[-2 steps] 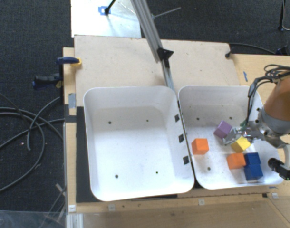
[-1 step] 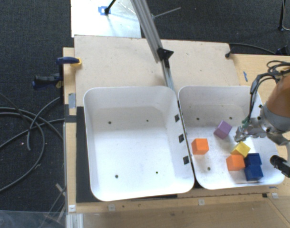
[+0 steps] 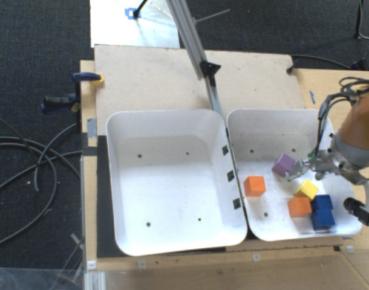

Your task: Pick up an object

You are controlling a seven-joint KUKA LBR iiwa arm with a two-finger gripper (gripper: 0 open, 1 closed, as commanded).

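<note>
Camera view: gripper low in right bin, just beside purple block; can't tell its state. Yellow block, two orange cubes, blue block clustered nearby.

Five small blocks lie in the right bin: purple block, orange cube, yellow block, second orange block touching a blue block
</note>
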